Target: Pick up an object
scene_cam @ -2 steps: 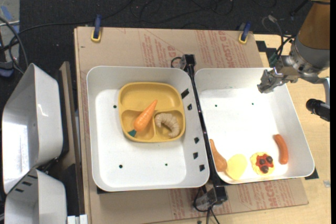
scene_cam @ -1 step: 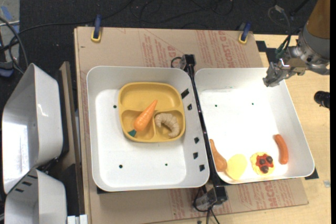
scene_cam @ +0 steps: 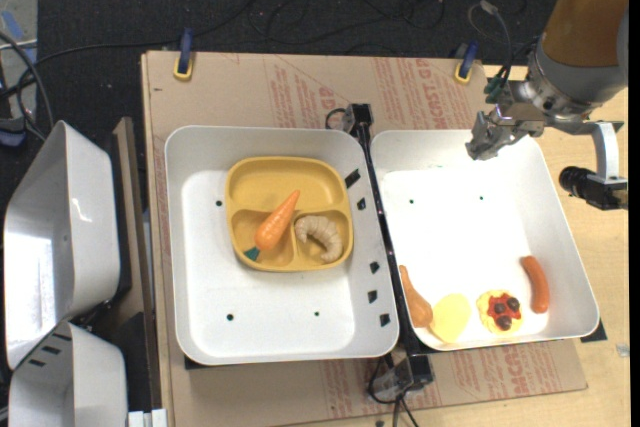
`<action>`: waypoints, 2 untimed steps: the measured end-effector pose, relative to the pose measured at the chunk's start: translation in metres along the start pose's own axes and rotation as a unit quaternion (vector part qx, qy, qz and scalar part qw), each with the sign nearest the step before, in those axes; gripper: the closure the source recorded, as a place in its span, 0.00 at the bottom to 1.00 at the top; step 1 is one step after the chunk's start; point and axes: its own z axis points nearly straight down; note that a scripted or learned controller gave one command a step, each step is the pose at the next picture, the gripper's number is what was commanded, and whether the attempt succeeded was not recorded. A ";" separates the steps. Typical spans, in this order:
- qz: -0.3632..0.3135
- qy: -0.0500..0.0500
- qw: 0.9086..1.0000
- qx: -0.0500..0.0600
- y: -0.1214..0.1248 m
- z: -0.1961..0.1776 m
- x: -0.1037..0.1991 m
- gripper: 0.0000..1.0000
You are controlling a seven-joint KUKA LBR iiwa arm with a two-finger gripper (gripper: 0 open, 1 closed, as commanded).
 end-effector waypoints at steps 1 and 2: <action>0.001 0.000 1.000 0.002 -0.002 0.006 0.059 1.00; 0.000 0.000 1.000 0.003 0.004 0.024 0.111 1.00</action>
